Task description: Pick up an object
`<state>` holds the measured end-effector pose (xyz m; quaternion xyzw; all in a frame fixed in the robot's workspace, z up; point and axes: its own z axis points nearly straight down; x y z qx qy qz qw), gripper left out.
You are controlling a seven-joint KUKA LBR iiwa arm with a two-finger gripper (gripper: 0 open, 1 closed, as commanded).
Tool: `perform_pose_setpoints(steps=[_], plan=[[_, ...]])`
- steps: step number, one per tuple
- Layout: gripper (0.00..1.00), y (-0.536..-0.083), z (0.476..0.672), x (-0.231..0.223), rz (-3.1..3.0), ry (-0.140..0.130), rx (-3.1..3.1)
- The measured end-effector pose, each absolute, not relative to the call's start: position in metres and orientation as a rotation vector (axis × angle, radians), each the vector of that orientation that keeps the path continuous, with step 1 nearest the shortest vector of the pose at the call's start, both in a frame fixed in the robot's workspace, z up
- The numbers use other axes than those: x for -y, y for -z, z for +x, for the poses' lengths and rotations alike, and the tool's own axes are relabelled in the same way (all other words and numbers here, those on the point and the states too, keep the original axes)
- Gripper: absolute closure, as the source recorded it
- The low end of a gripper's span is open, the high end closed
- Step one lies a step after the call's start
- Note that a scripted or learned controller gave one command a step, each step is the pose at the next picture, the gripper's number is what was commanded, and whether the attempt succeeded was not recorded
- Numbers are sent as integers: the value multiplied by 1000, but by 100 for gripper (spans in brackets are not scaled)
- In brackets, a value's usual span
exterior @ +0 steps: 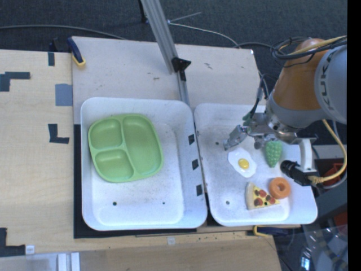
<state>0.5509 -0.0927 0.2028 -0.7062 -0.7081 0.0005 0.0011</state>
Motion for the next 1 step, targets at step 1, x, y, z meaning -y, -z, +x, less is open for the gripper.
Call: perform_pose_setpoints(steps=[1], plan=[[0,-203,551,93,-2217,-2,2223]])
